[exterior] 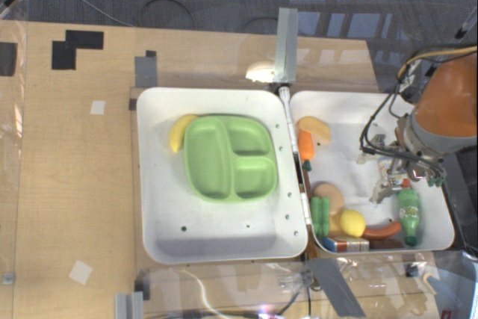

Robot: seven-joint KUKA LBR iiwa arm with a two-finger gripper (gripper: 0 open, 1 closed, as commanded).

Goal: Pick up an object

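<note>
Hovering at three o'clock in the right bin (351, 104), the end effector (388, 187), whose grip I cannot tell, should drop straight onto the green bottle (408, 214) at its five o'clock, clear of the yellow ball (352, 223).

The arm (447, 104) comes in at the right side of the scene. Its large rounded part is orange, and under it there is a grey ring with a darker edge. Several thin black cables (377, 123) make loops on the left of this ring, and one yellow cable runs over the top of the orange part. Below the ring, the gripper (390, 184) is small, made of silver metal with dark parts.
</note>
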